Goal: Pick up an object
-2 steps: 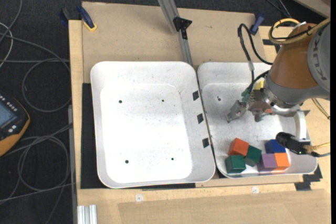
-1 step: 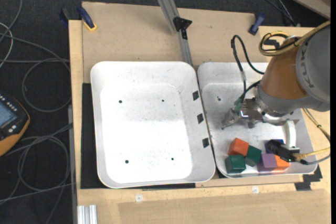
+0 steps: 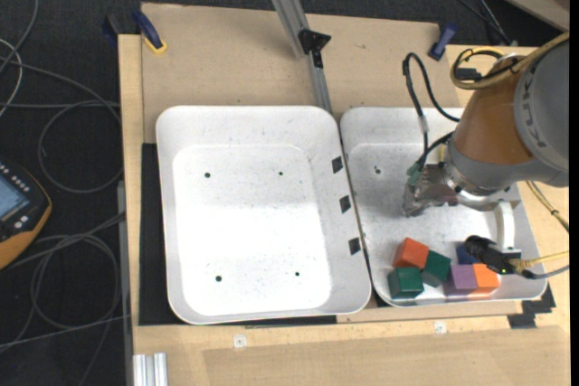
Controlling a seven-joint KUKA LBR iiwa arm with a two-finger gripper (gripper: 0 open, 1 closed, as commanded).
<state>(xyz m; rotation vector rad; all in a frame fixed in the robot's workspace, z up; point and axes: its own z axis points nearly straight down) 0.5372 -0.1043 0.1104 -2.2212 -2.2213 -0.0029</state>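
Several small blocks lie bunched at the near edge of the right bin (image 3: 380, 149): an orange block (image 3: 414, 252), two green blocks (image 3: 407, 282) (image 3: 437, 268), a purple block (image 3: 464, 277), an orange block (image 3: 487, 279) further right and a blue one (image 3: 465, 254) mostly hidden. My gripper (image 3: 414, 199) hangs over the middle of the right bin, a little behind and above the orange block. No block shows between its fingers. The wrist and arm hide much of the gripper.
The left bin (image 3: 244, 212) stands beside the right one, with a row of black clips (image 3: 345, 203) along their shared rims. A metal strut (image 3: 289, 4) slants in from the back. Cables run along the arm at the right.
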